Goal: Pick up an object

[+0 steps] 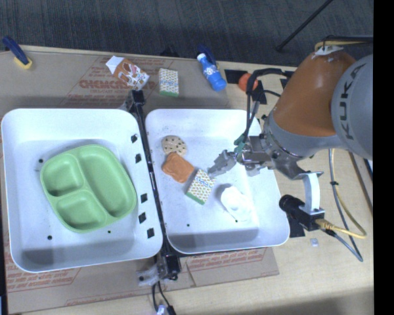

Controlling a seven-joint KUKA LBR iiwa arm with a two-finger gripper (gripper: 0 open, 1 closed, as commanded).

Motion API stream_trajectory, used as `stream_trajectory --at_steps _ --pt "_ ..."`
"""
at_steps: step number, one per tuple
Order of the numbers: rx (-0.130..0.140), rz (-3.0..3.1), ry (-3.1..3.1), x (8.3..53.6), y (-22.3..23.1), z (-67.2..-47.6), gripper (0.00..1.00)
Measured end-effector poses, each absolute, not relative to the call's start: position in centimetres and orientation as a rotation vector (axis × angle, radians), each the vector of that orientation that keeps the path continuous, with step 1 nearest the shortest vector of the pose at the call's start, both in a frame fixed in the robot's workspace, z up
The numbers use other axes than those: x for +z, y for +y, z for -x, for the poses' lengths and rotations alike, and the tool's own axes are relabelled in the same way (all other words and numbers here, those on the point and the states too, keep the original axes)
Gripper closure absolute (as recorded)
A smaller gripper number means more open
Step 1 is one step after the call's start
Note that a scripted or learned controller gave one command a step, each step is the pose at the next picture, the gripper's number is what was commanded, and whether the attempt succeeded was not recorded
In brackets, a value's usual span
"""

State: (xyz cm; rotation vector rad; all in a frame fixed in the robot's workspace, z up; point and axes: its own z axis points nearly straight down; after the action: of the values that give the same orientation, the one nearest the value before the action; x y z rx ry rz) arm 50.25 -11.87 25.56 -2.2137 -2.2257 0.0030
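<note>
The right bin (184,120) holds a round chocolate-chip cookie (174,143), an orange spongy block (178,168), a small patterned box (200,186) and a white rounded object (235,200). My gripper (224,162) hangs over the middle of this bin, just above and right of the patterned box and above the white object. Nothing is visibly held in it. The grey arm with its orange band (308,104) reaches in from the right.
A green divided plate (87,187) lies in the left bin (13,149). Behind the bins lie a snack packet (127,73), a small box (169,82) and a blue clamp (212,71). Cables (345,222) trail at the right.
</note>
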Motion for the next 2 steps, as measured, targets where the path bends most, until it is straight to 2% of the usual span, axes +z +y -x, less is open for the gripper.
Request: stream_trajectory --at_steps 1,2 --pt "0.005 2.212 -2.225 15.3 -16.1 -48.3 0.00" --pt "0.000 2.212 -2.229 9.5 -15.0 -52.7 0.00"
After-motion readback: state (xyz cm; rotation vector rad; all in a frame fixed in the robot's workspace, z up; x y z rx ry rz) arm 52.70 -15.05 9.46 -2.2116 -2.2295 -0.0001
